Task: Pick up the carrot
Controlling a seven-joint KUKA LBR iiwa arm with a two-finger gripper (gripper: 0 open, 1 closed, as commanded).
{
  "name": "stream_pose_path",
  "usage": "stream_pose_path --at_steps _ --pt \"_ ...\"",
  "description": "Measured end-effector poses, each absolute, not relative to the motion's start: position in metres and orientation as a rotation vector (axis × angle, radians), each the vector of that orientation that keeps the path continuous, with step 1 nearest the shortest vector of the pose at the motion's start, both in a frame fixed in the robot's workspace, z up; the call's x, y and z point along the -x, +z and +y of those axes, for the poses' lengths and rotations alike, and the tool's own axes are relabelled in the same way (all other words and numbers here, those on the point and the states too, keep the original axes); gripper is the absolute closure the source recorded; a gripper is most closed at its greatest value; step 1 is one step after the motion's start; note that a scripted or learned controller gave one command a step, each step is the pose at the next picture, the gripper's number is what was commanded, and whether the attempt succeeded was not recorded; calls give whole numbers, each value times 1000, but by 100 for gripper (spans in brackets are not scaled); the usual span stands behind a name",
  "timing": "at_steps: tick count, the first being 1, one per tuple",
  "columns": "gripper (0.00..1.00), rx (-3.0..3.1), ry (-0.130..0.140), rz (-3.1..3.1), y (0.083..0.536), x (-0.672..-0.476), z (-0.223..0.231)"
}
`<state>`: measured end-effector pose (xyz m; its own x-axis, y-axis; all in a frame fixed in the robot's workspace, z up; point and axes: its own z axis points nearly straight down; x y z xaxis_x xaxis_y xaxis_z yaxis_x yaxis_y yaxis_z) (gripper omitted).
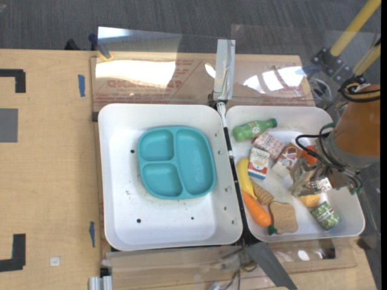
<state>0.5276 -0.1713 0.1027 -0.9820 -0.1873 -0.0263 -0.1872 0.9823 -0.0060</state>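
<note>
Carrot (pixel 256 209) lies in the right bin (pixel 354 222), near its front-left corner, between the banana (pixel 243 175) and a slice of bread (pixel 283 216). Gripper (pixel 307 180) hangs low over the clutter to the carrot's right; jaw state cannot be told.

The carrot (pixel 256 209) lies in the right bin (pixel 349 225), beside toast (pixel 283 215).
</note>
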Motion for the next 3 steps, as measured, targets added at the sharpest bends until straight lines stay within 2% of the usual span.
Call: stream_pose_path --at_steps 1,2,3 --pt "100 -68 0 3131 169 -499 -121" --pt "0 -70 0 3134 167 -498 -122" --pt "0 -236 1 3126 95 -531 -142"
